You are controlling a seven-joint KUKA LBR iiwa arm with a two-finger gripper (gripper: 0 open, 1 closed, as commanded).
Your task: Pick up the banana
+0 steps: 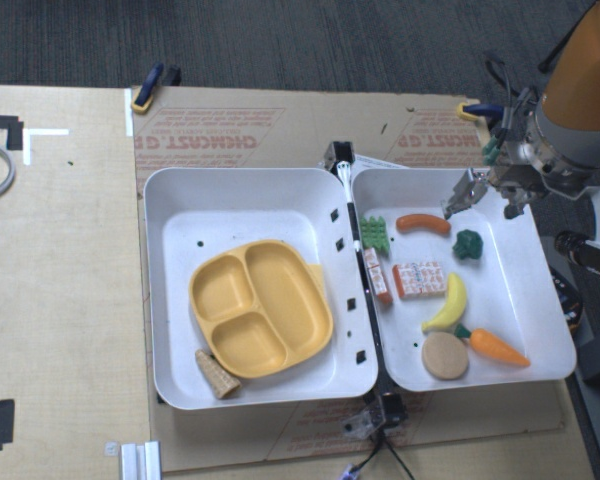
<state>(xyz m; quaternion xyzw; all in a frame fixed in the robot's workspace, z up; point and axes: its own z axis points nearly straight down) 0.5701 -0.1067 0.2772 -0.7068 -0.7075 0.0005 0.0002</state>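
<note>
Camera view, near edge first: right bin (540,368) holds a tan round cookie-like disc (445,356) at its front, touching or nearly touching a toy carrot (497,347) just to its right. Left bin (170,298) has a brown cork-like piece (217,374) at the front, tucked against a yellow three-compartment plate (261,307) that fills the bin's middle. Banana (448,304) lies in the right bin just behind the disc — upright curve, free, nothing gripping it. Beside it on the left, a red-and-white box (419,279), and further left a red packet (377,274) along the divider. Farther back: green block (374,233), sausage (423,224), broccoli (468,245) near the right wall. Gripper (467,193) hangs over the bin's far right corner, above the sausage end and well apart from the banana — fingers look slightly apart, clamped on nothing. Arm (578,78), orange band visible, enters from the right. Both bins sit on cardboard (210,128) atop the bench (60,298).
</note>
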